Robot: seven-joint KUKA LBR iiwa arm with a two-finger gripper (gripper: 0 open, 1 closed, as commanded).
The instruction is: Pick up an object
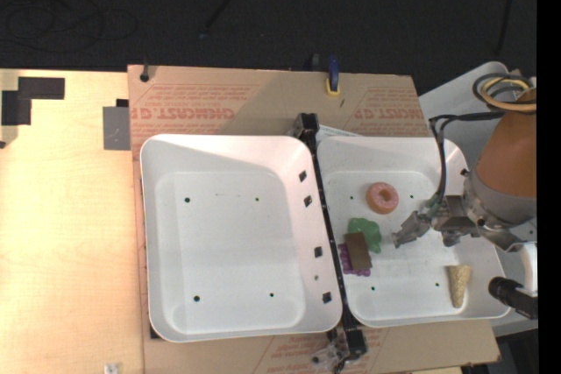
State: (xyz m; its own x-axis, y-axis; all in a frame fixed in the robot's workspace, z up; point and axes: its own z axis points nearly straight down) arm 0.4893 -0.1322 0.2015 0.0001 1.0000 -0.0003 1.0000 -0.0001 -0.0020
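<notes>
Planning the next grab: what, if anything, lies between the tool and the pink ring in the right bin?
Nothing visible. The tool hovers just right of and below the pink ring, with bare bin floor between them. The green object lies left of that path.

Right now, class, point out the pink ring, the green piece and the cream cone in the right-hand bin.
pink ring (382, 198), camera view, on the ring's band.
green piece (365, 233), camera view, on its top face.
cream cone (458, 284), camera view, on its middle.
</notes>
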